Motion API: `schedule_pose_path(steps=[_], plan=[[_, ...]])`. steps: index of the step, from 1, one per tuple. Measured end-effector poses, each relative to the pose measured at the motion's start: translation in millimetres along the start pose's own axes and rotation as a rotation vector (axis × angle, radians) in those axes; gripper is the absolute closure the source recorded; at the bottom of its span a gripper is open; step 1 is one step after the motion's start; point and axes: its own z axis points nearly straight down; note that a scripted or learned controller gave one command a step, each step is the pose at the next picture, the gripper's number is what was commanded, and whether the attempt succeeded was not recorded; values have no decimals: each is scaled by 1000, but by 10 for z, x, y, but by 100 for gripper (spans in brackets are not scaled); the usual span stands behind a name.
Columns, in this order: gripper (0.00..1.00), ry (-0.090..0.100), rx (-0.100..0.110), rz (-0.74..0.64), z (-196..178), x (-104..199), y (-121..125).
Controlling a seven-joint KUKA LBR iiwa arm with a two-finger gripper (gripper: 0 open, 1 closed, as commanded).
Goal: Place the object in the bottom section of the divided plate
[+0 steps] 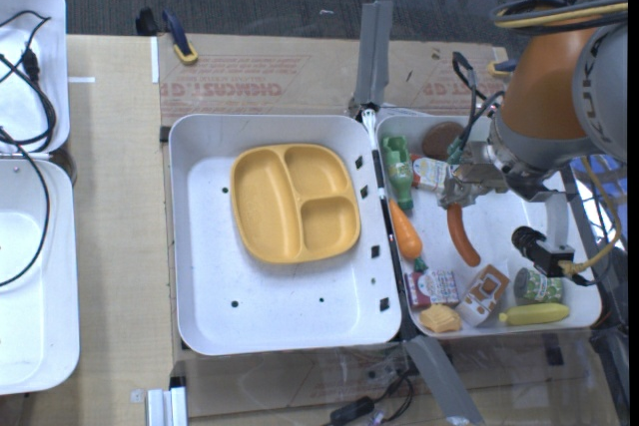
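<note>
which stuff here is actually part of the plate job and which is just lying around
Part of the job:
- yellow divided plate in the left bin
- tool over the right bin; which object it will take is not settled

Lying about in the right bin:
- carrot
- sausage
- green bottle
- corn cob
- cheese wedge
- small carton

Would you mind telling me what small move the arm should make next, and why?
Probably a short descent onto the sausage. The gripper hangs over the right bin, just above the sausage's upper end, and I see nothing between its jaws, while the divided plate in the left bin has nothing in its sections. Something must be grasped before any placing.
</note>
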Motion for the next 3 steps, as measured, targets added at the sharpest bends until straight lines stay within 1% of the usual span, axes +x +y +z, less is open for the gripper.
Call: schedule_pose_path(steps=[1, 2, 3], plan=[[100, -1, 0, -166, 0, 694, 79], [100, -1, 1, -168, 2, 1509, 519], [0, -1, 1, -168, 2, 1505, 520]])
